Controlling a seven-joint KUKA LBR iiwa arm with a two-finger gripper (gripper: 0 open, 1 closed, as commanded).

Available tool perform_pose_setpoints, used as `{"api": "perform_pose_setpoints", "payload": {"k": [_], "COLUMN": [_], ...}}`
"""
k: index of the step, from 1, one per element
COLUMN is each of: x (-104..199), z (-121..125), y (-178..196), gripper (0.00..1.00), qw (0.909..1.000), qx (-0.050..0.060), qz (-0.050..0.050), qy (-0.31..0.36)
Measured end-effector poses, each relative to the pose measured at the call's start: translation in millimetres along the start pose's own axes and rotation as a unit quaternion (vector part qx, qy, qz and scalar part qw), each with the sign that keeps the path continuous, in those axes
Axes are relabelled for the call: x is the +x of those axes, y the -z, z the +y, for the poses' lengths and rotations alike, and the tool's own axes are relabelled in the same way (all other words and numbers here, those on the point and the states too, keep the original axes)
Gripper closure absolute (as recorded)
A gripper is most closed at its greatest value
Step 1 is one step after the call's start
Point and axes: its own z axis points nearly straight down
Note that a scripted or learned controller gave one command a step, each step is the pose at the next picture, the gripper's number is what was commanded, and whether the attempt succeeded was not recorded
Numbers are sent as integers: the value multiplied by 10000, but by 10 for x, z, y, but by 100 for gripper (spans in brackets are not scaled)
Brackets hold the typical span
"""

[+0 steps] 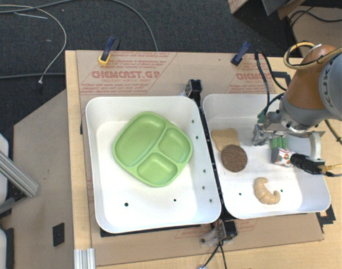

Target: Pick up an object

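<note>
Green-white packet (281, 152) lies just beside claw (267, 132).

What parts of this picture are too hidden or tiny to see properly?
- Gripper, camera view: the arm's wrist covers it from above, so open or shut is unclear.
- Green and white packet, camera view: partly under the gripper; its label is too small to read.
- Tan slice, camera view: the brown round cookie overlaps its lower end.

A divided plate (153, 148) is lying in the left bin (98, 167), while in the right bin (310, 198) a round disc (234, 157) is sitting left of a small carton (281, 152), with a croissant (267, 191) lying nearer the front.
</note>
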Motion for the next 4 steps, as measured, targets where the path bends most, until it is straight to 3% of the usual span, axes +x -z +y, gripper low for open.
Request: {"api": "perform_pose_setpoints", "payload": {"k": [2,3,4], "x": [77,-1,505], "z": [134,76,-116], "y": [1089,1646,1594], "gripper": [100,100,100], "qw": [10000,10000,10000], "qx": [-33,-43,11], "qz": [-17,-22,3], "qy": [10,0,22]}}
